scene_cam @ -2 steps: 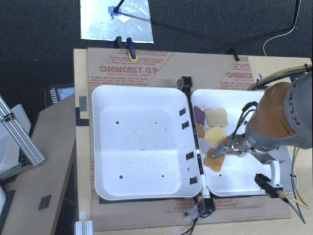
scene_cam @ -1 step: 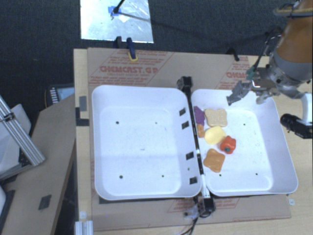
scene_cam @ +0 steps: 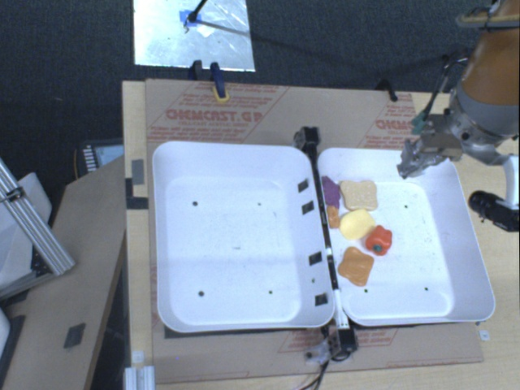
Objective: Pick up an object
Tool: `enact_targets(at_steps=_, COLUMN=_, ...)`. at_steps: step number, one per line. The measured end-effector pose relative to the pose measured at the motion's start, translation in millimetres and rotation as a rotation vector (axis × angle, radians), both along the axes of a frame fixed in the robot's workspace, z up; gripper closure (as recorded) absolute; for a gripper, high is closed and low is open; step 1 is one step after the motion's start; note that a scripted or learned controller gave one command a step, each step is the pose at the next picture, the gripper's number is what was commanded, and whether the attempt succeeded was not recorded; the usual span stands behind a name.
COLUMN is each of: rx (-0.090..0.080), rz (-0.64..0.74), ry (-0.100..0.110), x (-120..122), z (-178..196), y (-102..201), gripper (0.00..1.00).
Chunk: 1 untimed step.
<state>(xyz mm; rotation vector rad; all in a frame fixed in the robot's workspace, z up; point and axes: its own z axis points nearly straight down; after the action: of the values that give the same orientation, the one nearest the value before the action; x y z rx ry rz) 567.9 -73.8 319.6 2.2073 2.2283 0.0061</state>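
- Arm [scene_cam: 487, 71]: grey with an orange band, entering from the right, above the far right corner of the right bin.
- Pincer [scene_cam: 409, 166]: dark, pointed down over the far part of the right bin; whether it is open or closed cannot be told; nothing seen gripped.
- Right shallow white plastic bin [scene_cam: 439, 291]: carries a cluster of small items near its left wall.
- Purple rounded piece [scene_cam: 330, 190]: beside the left wall.
- Pale tan bread-slice shape [scene_cam: 359, 194]: just right of the purple piece.
- Round yellow item [scene_cam: 355, 223]: below the bread shape.
- Red-orange pepper-like item [scene_cam: 379, 240]: just beside the yellow item.
- Flat orange-brown piece [scene_cam: 356, 266]: nearest the camera.
- Left shallow white plastic bin [scene_cam: 236, 242]: beside the right bin.
- Tabletop [scene_cam: 219, 112]: brown printed board under both bins.
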Motion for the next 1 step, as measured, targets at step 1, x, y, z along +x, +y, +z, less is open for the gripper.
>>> enact_targets(at_steps=1, rx=0.006, rz=0.007, ry=0.001, x=-66.8, z=47.2, y=126.4, gripper=1.0)
